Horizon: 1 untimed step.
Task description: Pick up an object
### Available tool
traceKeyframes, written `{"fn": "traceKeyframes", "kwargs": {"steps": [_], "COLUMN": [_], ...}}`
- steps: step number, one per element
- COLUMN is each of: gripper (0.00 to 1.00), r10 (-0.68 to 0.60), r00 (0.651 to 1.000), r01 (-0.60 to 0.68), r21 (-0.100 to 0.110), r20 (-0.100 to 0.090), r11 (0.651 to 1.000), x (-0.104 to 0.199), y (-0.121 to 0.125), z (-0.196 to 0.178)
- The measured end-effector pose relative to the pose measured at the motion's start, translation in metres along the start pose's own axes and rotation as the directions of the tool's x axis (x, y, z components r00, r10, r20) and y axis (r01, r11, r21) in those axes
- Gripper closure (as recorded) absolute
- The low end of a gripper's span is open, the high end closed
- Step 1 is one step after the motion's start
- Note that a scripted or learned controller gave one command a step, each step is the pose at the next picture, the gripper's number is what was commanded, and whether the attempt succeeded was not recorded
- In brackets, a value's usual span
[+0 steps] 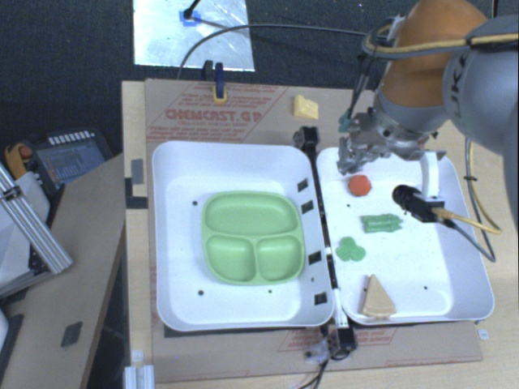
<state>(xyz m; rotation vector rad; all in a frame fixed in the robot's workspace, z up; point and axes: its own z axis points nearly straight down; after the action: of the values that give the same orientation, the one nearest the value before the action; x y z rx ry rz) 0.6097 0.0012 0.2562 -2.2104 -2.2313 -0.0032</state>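
My gripper (349, 162) hangs over the back left part of the right bin (462, 286), just above and left of a small orange-red ball (360, 185). Nothing shows between its fingers. In the same bin lie a green rectangular block (381, 224), a round green leafy piece (350, 250) and a tan wedge (376, 297) near the front wall. The left bin (174, 217) holds a light green divided tray (250, 237).
A yellow chunk (306, 106) lies on the cardboard behind the bins. A silver sheet (193, 20) sits further back. To the left stand a handheld controller (69, 160) and metal rails (32, 225). The arm's bulk overhangs the right bin's back right corner.
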Motion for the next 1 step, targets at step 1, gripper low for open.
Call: {"fn": "traceKeyframes", "kwargs": {"steps": [1], "gripper": [1.0], "r10": [0.0], "r00": [1.0], "r01": [0.0], "r21": [0.001], "r20": [0.0], "r11": [1.0], "x": [0.0437], "y": [-0.019], "z": [-0.0021]}}
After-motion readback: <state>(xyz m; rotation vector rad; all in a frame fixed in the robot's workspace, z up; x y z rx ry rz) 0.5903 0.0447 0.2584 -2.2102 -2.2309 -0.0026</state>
